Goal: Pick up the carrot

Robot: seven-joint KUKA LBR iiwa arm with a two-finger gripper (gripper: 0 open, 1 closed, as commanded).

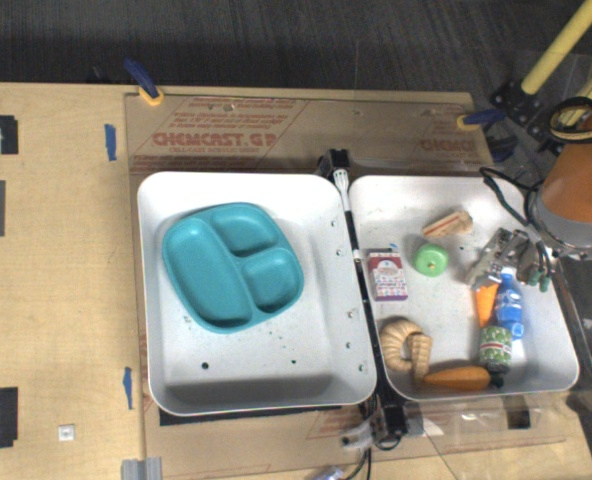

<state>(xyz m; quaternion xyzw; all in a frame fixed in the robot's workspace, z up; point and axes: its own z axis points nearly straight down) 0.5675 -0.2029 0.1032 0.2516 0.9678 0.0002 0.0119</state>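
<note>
Camera view, looking down at a slant: you see two shallow white bins side by side on a bench. Your left bin (156, 368) holds a teal divided plate (233, 264), three compartments, lying flat and well away from everything else. Your right bin (568, 366) holds the small items.

Carrot (486, 298): the short orange piece just left of the bottle's blue cap, in the right half of the right bin. Its upper end lies directly below the gripper (506, 256), so close that you cannot tell whether they touch; nothing shows it held between the fingers.

Gripper: the metal mechanism at the end of the grey arm, which enters from your right with its orange band (576, 183) at the frame's edge. It sits low over the right bin, above the carrot and the bottle. Whether the pincer is open or closed cannot be told from this angle, because the parts blur together.

Bottle (503, 328): blue top, patterned green label, lying lengthwise just right of the carrot and touching or nearly touching it.

Other contents of the right bin: a green round piece (432, 260) near the centre; a tan stick-like piece (447, 224) above it, tilted; a small red and white box (387, 274) by the left wall; a curled tan item (406, 344) lower down; an elongated orange-brown item (457, 376) along the near wall, just below the bottle's base.
</note>
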